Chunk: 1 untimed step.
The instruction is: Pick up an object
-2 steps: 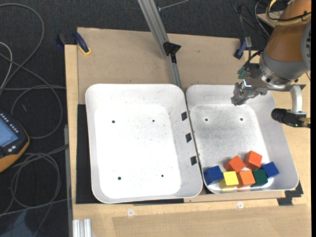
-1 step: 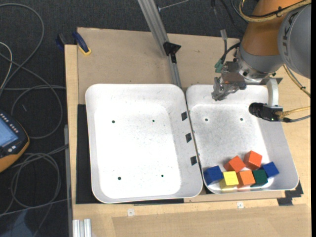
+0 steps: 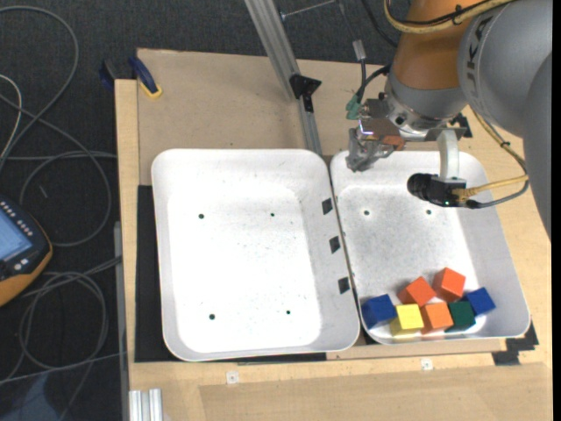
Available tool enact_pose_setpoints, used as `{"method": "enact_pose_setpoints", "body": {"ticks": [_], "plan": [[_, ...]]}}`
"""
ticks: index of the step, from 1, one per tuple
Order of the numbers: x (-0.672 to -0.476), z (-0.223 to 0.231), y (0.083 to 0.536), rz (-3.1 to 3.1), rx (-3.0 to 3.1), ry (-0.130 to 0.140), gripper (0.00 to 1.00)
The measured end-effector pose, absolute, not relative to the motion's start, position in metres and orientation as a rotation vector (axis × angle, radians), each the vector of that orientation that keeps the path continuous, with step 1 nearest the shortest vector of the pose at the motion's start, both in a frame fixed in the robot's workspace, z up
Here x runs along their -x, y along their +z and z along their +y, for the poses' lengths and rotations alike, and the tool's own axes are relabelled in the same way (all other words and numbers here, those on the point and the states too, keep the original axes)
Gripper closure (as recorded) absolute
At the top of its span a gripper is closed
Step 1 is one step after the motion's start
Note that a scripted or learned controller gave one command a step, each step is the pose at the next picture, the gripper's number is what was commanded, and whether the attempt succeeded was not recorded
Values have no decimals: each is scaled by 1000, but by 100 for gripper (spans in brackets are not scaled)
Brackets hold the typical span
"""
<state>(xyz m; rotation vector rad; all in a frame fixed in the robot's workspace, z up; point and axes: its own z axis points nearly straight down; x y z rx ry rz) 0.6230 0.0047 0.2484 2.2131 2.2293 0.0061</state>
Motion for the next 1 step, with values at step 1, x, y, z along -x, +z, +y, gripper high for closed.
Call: {"method": "enact_pose_setpoints", "body": {"ticks": [1], "plan": [[-631, 65, 255, 2230, -2213, 6, 100]]}}
